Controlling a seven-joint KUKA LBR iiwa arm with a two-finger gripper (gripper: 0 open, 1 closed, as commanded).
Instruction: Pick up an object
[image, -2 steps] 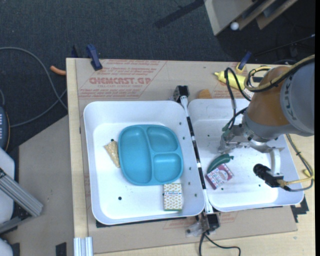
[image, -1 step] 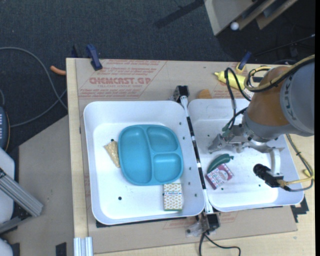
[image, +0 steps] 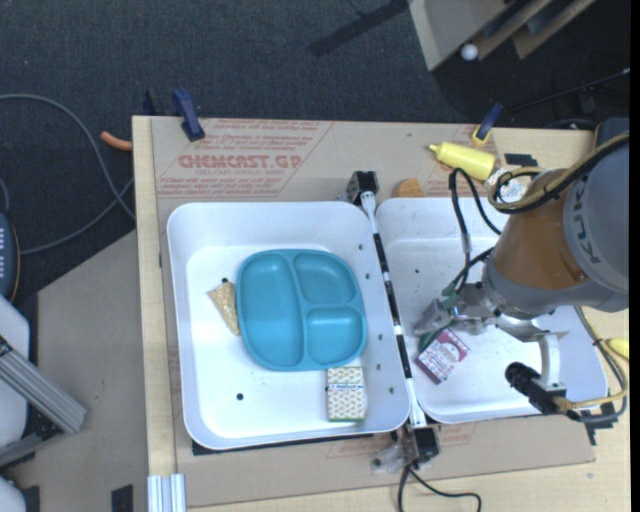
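At the near edge of the left bin (image: 200, 300) lies a small patterned packet (image: 345, 392). Farther in, in the right bin (image: 585, 385), a red-and-white packet (image: 443, 356) lies just under the claw (image: 450, 315). Whether the claw is apart or together cannot be told; lowering squarely over the packet would likely serve best.

Both bins, the left bin (image: 190, 300) and the right bin (image: 420, 240), are plain white. The divided plate (image: 300, 305) is solid turquoise. Beside it, the small packet (image: 225, 303) is tan and speckled. The little box (image: 345, 392) carries a fine pale diamond pattern under a light blue band. The carton (image: 443, 355) is maroon and white. The arm (image: 560, 245) is grey with an orange band.
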